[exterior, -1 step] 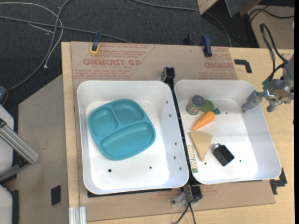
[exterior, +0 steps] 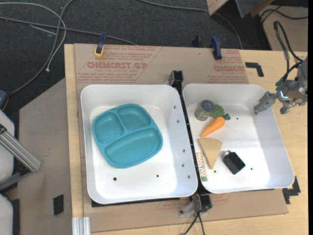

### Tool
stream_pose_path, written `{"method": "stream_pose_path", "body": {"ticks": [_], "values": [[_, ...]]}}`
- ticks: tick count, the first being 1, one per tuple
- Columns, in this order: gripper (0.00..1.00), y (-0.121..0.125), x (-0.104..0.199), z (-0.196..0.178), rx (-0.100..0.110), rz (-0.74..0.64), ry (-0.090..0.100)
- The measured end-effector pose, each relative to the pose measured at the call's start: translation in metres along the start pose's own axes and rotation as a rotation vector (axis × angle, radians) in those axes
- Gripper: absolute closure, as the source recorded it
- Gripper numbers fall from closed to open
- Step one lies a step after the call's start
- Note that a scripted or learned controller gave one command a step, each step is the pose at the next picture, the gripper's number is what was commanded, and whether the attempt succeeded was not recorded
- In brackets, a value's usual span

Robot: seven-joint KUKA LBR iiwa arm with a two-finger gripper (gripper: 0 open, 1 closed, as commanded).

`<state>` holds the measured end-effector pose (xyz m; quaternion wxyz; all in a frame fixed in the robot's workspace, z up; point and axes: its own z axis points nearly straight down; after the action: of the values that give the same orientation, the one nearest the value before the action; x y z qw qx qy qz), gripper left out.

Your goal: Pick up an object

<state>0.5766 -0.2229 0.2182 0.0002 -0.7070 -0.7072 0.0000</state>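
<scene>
Left bin [exterior: 93, 180]: holds a teal divided plate [exterior: 128, 134], untouched. Right bin [exterior: 274, 165]: holds a small can [exterior: 204, 110], toy carrot [exterior: 213, 126], tan wedge [exterior: 211, 151] and black block [exterior: 234, 162], all lying loose near its left half. Tool [exterior: 275, 103] at the far right rim, grasping nothing, opening impossible to tell; approach step apparently in hand, calling next for travel leftward over one object and descent.

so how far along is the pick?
Nothing looks picked yet. The carrot, can, tan wedge and black block all lie in the right bin; the blue tray sits in the left bin. The gripper is at the right bin's far right corner, nothing visible between its fingers. Descent, grasp and lift remain.
</scene>
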Motion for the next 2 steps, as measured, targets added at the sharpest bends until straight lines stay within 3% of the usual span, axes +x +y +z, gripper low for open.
{"method": "stream_pose_path", "body": {"ticks": [2], "values": [[0.00,-0.008,0.005,0.117,0.003,0.000,0.003]]}}
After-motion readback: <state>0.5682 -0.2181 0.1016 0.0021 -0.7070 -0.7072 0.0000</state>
